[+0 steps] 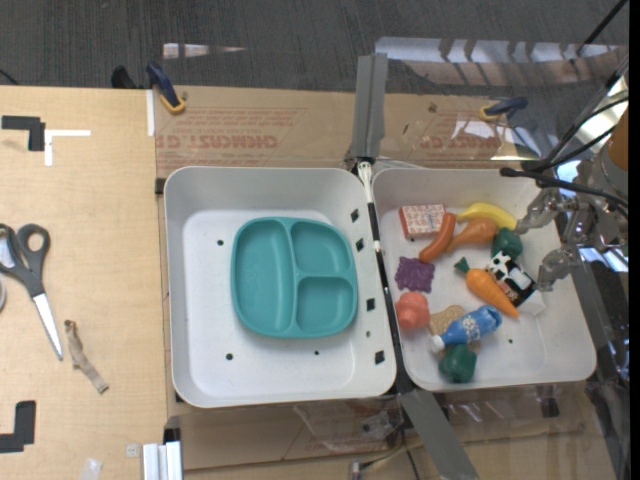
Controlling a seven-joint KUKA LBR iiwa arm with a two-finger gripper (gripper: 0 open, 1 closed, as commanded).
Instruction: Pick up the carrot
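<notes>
Carrot [490,288] lies flat in the right bin [570,363], just left of and slightly below the gripper [556,240], green top pointing away from it. Not between the fingers. Black-and-white toy [510,275] touches the carrot on the gripper side. Gripper sits at the bin's right edge; can't tell its grip state, nothing visibly held. Banana [487,213] is left of the gripper and a bit above it, with a second orange vegetable [462,236] further left. Blue bottle [468,326] lies below-left. Teal divided plate [295,278] sits in the left bin [190,298], well away to the left.
</notes>
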